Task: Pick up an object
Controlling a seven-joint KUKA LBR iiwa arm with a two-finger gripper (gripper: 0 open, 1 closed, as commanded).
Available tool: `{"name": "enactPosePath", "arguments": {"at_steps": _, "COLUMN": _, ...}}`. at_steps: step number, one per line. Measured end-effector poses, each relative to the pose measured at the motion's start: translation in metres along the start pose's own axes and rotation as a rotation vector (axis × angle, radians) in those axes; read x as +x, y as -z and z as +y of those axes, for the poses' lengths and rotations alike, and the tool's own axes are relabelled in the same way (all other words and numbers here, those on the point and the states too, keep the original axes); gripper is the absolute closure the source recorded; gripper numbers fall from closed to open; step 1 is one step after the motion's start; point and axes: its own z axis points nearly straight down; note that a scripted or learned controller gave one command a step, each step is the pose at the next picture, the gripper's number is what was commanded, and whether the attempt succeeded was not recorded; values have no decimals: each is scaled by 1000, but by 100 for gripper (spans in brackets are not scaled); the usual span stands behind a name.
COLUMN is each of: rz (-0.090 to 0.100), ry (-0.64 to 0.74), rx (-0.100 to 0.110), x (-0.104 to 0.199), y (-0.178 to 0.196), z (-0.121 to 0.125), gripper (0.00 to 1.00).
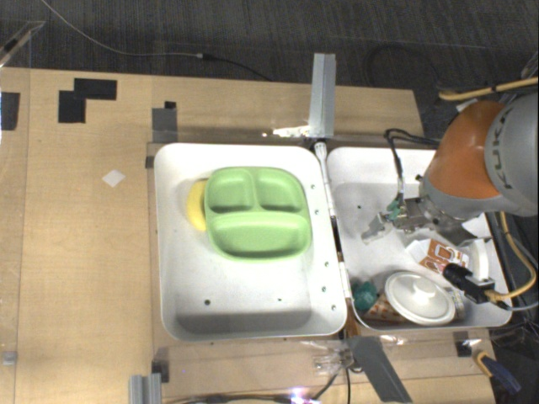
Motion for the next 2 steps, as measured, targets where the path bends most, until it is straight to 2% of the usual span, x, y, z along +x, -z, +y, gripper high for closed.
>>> {"name": "enactPosePath", "arguments": {"at_steps": 1, "rz": 0, "ry": 115, "rx": 5, "x": 6, "y": 116, "z": -28, "gripper": 0}}
{"name": "enactPosePath", "arguments": {"at_steps": 2, "rz": 0, "ry": 292, "rx": 7, "x": -81, "y": 93, "z": -33, "gripper": 0}}
